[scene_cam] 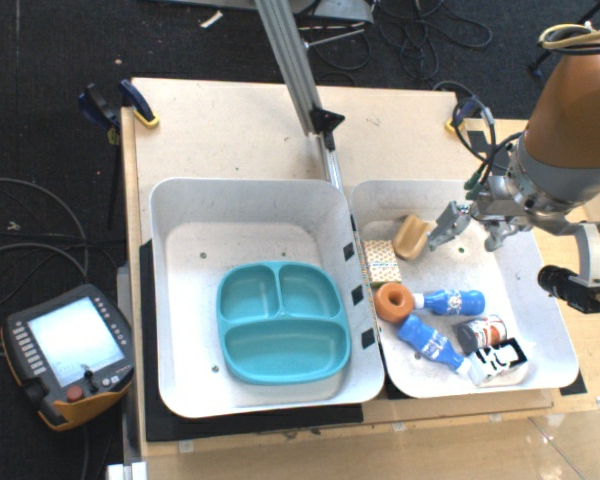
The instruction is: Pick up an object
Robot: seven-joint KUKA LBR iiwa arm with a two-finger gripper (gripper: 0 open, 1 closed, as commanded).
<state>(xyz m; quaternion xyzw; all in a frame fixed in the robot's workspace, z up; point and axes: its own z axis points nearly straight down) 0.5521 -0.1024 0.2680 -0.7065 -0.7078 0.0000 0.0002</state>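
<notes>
Landmark: the tan block (412,236), a bread-like wedge in the upper left part of the right bin (540,268); every place below is given from it.

Gripper: the gripper (472,224) hangs just to the right of the tan block, at about the same height in the frame, on the end of the grey-and-orange arm (570,118) that comes in from the right.

Jaws: spread apart and bare; one dark finger (447,227) slants down-left toward the block, the other stands farther right, and nothing sits between them.

Nearest candidate: the tan block itself (my judgement, since it is the item closest to the fingertips).

Key relation: the block lies to the left of the jaws, beside them and not between them; its long axis runs on a slant from lower left to upper right.

What the move needs: likely a short shift left, with the fingers straddling the block's narrow width.

Other things: a patterned card (381,261) just below-left of the block; an orange ring (393,300) below it; a blue bottle (452,303) below and to the right; a second blue item (426,340) lower still; a red-and-black packet (492,346) far below-right.

Left bin: a teal divided tray (280,323) well left and below the block.

Task state: not yet grasped.
</notes>
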